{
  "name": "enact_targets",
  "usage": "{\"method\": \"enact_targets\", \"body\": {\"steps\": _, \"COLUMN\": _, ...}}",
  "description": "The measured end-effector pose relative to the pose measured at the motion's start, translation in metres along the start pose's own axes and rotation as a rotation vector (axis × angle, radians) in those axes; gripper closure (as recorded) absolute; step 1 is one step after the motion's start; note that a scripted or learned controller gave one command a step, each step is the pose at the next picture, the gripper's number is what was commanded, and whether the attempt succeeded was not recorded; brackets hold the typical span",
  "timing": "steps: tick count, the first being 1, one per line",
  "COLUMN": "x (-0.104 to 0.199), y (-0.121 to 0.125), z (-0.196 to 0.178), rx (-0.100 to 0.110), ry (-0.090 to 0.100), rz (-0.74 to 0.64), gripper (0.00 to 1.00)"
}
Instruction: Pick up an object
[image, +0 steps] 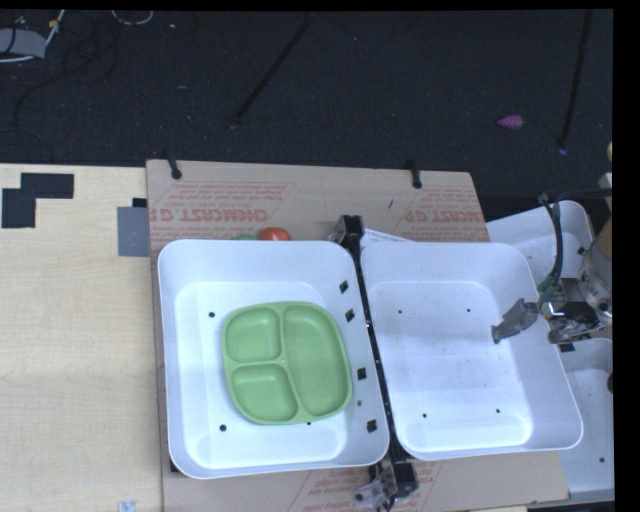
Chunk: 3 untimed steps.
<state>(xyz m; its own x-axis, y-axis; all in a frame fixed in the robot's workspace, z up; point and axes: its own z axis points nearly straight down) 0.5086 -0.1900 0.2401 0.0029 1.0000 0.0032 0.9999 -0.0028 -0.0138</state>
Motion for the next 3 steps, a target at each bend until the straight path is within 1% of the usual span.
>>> {"method": "enact_targets", "body": {"steps": 1, "x": 0.0, "y": 0.002, "z": -0.006, "rx": -0.012, "ry": -0.003, "rz": -0.003, "gripper": 0.0}}
{"method": "enact_targets", "body": {"steps": 2, "x": -0.005, "y": 0.001, "z": 0.039, "rx": -0.006, "ry": -0.001, "rz": -0.002, "gripper": 0.0}}
{"method": "enact_targets", "body": {"steps": 3, "x": 0.001, "y": -0.002, "z": 0.102, "rx": -0.005, "ry": 0.0, "rz": -0.003, "gripper": 0.0}}
